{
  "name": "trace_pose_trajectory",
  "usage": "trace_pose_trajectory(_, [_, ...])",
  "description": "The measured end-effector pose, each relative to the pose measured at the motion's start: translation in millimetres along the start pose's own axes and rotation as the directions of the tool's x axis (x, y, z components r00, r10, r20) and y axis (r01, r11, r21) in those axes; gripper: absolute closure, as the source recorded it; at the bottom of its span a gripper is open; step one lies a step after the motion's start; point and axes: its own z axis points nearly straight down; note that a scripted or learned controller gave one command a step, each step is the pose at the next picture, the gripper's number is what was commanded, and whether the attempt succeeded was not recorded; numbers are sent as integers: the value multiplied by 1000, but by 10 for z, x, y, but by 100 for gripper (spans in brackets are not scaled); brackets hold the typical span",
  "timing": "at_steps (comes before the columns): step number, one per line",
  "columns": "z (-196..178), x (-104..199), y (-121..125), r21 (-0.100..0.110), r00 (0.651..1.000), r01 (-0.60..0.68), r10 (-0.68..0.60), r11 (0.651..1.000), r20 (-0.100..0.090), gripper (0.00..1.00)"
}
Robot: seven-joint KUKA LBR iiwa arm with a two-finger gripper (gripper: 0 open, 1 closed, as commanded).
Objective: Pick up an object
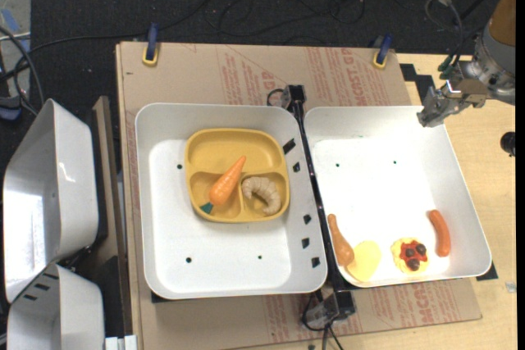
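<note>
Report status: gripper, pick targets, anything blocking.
Gripper at right bin's far right corner, holding nothing visible. Sausage, drumstick, two small pieces along near edge, untouched. Nothing in the way.

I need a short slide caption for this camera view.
Gripper above right bin; carrot on yellow plate in left bin.

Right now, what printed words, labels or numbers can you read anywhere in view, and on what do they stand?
Red lettering on the brown cardboard sheet under the two white bins: upside down, partly hidden and too blurred to read with confidence.
No readable text elsewhere.
</note>
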Motion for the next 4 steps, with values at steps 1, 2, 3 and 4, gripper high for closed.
trace_pose_trajectory(1, [0,544,19,6,1000,4,-4,1000,-3,100])
trace_pose_trajectory(2, [182,1014,24,8,1000,4,-4,1000,-3,100])
trace_pose_trajectory(3, [374,1573,81,8,1000,3,-3,1000,-2,100])
trace_pose_trajectory(4, [503,2153,71,8,1000,5,-5,1000,-3,100])
